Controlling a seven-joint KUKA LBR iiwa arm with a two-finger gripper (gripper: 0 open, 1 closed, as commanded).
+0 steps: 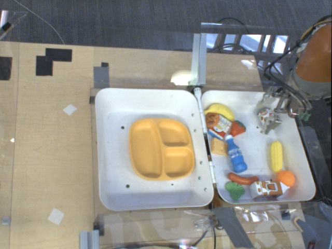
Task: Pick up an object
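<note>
Camera view looks down at a slant on a wooden desk (46, 154) carrying 2 shallow white bins side by side. Left bin (111, 191) holds a yellow divided tray (161, 148) with 3 compartments, lying near its middle. Right bin (306, 188) holds the loose objects: a yellow banana (220, 109) at the upper left, a red and white packet (219, 123) just below it and touching it, a small red piece (238, 128) beside the packet, a blue bottle (236, 157) lying lengthwise near the centre, a red sausage (243, 179) and a green vegetable toy (235, 191) by the lower edge, a brown and white carton (268, 189) next to them, an orange ball (286, 178) at the lower right, and a yellow corn cob (276, 155) standing apart above the ball. From the right reaches the arm (314, 61), its orange band showing. Its gripper (269, 117) hangs over the upper right part of the right bin, above bare bin floor, with nothing between its fingers; whether they are spread or closed cannot be told. Corn cob lies nearest, just below the gripper.
</note>
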